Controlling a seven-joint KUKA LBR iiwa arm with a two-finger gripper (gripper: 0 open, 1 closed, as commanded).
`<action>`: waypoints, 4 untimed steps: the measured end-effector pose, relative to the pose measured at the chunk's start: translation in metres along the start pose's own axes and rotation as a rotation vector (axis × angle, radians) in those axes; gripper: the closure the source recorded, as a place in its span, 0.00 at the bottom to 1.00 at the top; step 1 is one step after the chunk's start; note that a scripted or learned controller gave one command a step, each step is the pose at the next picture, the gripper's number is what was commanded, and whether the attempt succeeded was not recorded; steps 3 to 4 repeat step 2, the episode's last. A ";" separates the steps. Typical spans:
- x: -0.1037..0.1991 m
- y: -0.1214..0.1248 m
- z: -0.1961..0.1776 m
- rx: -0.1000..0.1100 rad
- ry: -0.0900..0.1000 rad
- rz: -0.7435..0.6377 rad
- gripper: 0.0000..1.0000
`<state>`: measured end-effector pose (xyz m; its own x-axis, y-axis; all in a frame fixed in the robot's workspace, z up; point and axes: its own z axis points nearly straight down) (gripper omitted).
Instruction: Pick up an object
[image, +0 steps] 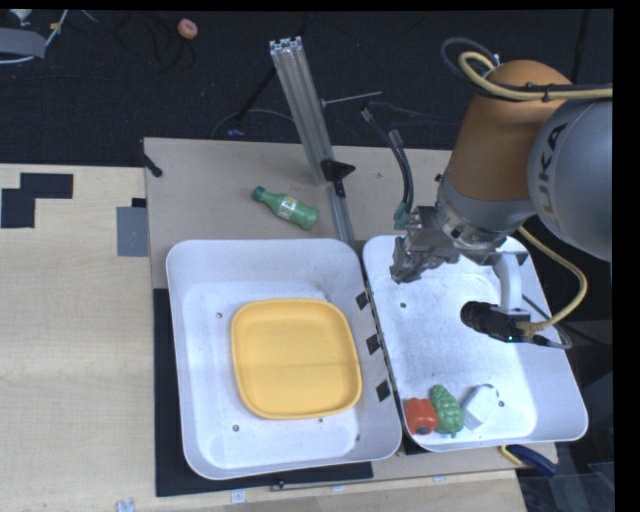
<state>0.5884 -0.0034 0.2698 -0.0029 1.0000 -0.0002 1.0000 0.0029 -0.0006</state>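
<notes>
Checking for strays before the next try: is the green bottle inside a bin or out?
Out. The green bottle lies on its side on the bench, behind the left bin.

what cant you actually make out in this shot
- Gripper: small and dark under the wrist in the camera view; whether it is open or shut cannot be told.
- Red item, green item and white item in the right bin: bunched together and too small to identify.
- Green bottle: label too small to read.
- Right bin's far corner: covered by the arm.
</notes>
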 end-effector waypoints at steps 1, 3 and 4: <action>0.051 0.012 0.005 0.001 0.001 0.000 1.00; 0.091 0.029 0.010 0.000 0.000 0.001 1.00; 0.091 0.029 0.010 0.000 0.000 0.001 1.00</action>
